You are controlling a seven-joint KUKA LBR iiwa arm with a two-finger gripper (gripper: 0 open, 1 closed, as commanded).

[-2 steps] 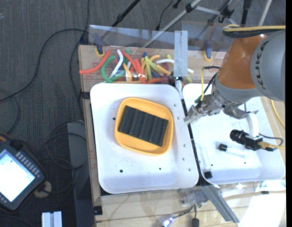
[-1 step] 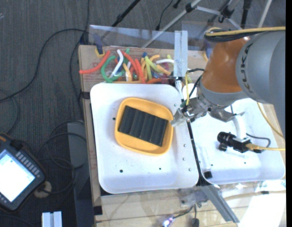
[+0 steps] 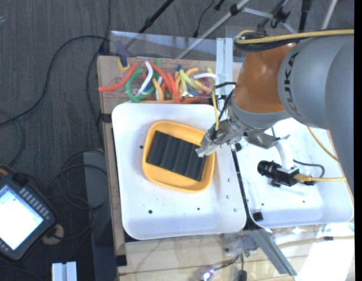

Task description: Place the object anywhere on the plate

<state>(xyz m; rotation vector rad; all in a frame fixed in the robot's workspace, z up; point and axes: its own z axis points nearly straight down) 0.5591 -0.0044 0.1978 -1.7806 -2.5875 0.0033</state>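
The grey arm (image 3: 310, 69) with its orange band reaches in from the view's right and ends at the gripper (image 3: 205, 149), which hangs low over the seam side of the left bin. Whether the jaws are open or closed cannot be told at this angle, and nothing can be seen held between them. The left bin (image 3: 169, 218) spreads beneath the jaws and away toward the view's left; the right bin (image 3: 327, 206) lies behind them, on the arm's side. The yellow plate (image 3: 153, 173) sits in the left bin, its nearest rim directly under the jaws and the rest of it stretching off to their left. The black ribbed object (image 3: 172, 154) lies flat on the plate, its near corner just beside the jaws; contact between them cannot be judged. A tangle of coloured cables (image 3: 160, 82) lies on the bench well beyond the jaws, past the left bin's far edge.
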